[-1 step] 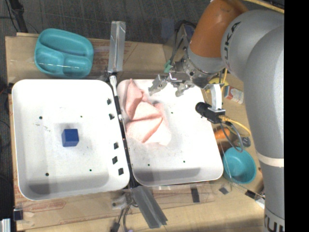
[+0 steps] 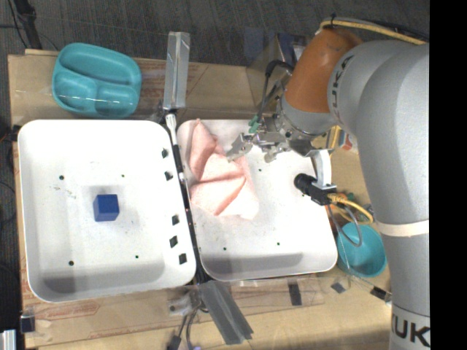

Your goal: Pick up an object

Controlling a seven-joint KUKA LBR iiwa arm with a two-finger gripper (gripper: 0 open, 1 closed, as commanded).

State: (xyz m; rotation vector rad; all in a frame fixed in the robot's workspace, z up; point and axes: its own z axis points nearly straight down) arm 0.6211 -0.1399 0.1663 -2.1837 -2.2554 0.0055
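Bright, even overhead light fills the scene — the two white bins [image 2: 95,268] nearly wash out, with soft grey shadows pooling along their near walls. The picture is slightly soft throughout, and the dark floor [image 2: 219,6] at the top stays dim and grainy.

A pale wooden bench [image 2: 73,319] carries two shallow white bins, the left bin [image 2: 44,195] and the right bin [image 2: 306,257], divided by a grey metal bar [image 2: 176,71]. Dark ribbed flooring [image 2: 219,6] lies beyond the far edge. A teal moulded tray [image 2: 96,79] sits at the far left corner, and a teal cup [image 2: 363,250] stands by the right bin.
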